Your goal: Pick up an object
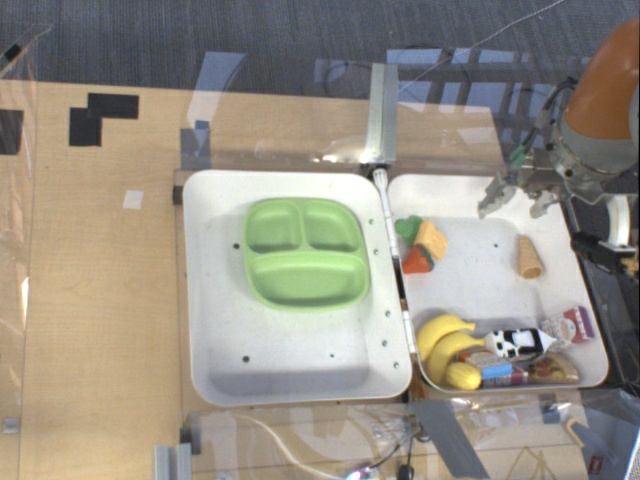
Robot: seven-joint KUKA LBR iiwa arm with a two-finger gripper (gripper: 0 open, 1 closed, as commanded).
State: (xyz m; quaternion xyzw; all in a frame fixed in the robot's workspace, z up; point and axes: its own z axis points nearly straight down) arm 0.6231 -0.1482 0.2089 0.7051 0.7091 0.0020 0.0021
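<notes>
My gripper (517,198) hangs over the back of the right bin (480,258), fingers spread apart with nothing between them. Below it to the right lies a tan cone-shaped piece (529,256). At the bin's left side sit a green, orange and red cluster of toy food (419,244). Along the front edge lie yellow bananas (447,346), a black-and-white cow toy (518,343), a red-and-white packet (570,325) and flat pieces (530,372).
The left bin (215,358) holds a green divided plate (304,252). A metal divider post (384,108) stands behind the seam between the bins. The wooden bench (90,268) stretches to the left.
</notes>
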